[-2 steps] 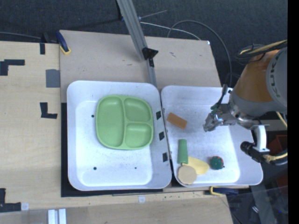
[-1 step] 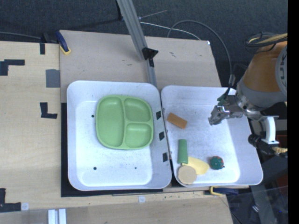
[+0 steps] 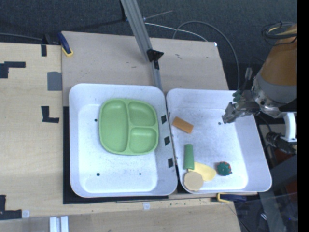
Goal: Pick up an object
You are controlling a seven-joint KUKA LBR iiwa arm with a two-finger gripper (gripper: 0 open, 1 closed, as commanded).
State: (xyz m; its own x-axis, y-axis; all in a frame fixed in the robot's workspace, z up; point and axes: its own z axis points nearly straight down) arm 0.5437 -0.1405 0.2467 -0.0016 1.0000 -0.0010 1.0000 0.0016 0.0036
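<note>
The orange block [image 3: 183,125] is seen lying in the right bin [image 3: 251,178], toward its far left, its long axis slanted. The gripper [image 3: 228,117] is poised to its right, nothing between its fingers; their spread cannot be told.

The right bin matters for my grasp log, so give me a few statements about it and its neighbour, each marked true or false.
1. The green divided plate lies in the left bin. True.
2. The orange block lies in the right bin. True.
3. The gripper holds the green cylinder. False: the cylinder lies on the bin floor, apart from it.
4. The small teal ball sits on the plate. False: it is in the right bin.
</note>
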